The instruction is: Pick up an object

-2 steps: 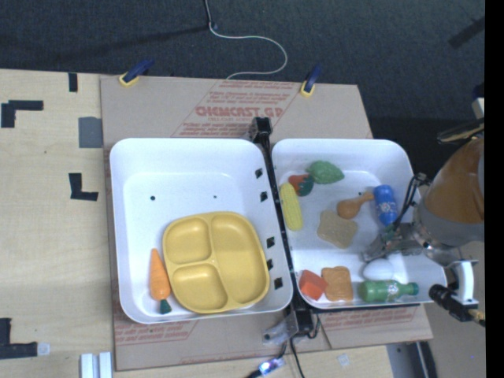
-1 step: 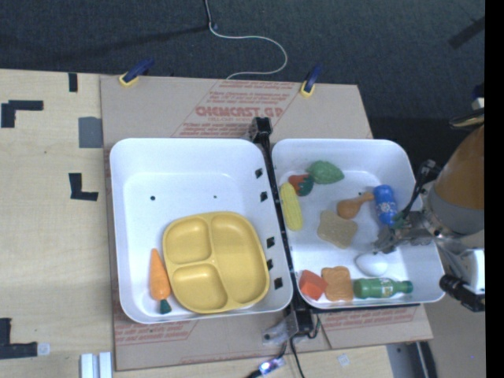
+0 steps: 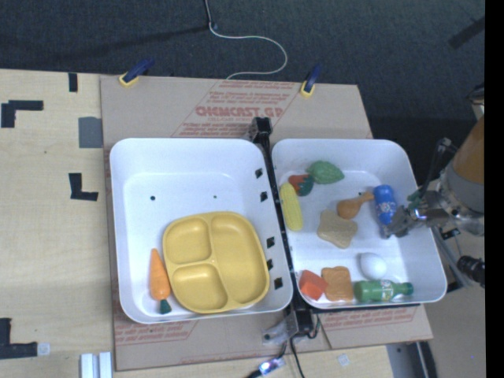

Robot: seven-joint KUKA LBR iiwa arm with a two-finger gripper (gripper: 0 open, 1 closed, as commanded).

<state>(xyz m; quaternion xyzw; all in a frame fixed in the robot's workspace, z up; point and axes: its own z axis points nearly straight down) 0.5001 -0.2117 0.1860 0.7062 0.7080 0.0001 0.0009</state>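
The gripper [image 3: 403, 220] hangs at the right edge of the right bin [image 3: 398, 157], just beside a blue bottle [image 3: 385, 204] that lies near that wall. Its dark fingertips sit close together with nothing seen between them, but they are small and blurred, so whether they are open or closed cannot be told. The bottle lies roughly lengthwise, apart from the fingertips or barely touching them — the view does not settle which.

Left of the bottle is a brown drumstick [image 3: 353, 205], and below that a tan slice of bread [image 3: 338, 229]. A white egg [image 3: 372, 265] lies lower down, near the front right corner. Along the front wall sit a green bottle [image 3: 382, 291], an orange-brown toast piece [image 3: 339, 283] and a red-orange piece [image 3: 312, 284], the three in a row. At the top of this bin a green leaf [image 3: 324, 172] lies beside a small red and green item [image 3: 301, 185], and a yellow corn cob [image 3: 291, 206] runs along the left wall.

The left bin [image 3: 130, 164] holds a yellow divided plate [image 3: 214, 260] with three compartments — set toward the front right. A carrot [image 3: 158, 278] lies just beside the plate's left edge, its green end pointing to the front.

Both bins rest on a cardboard sheet [image 3: 236, 105] with red lettering, on a wooden bench [image 3: 47, 235].
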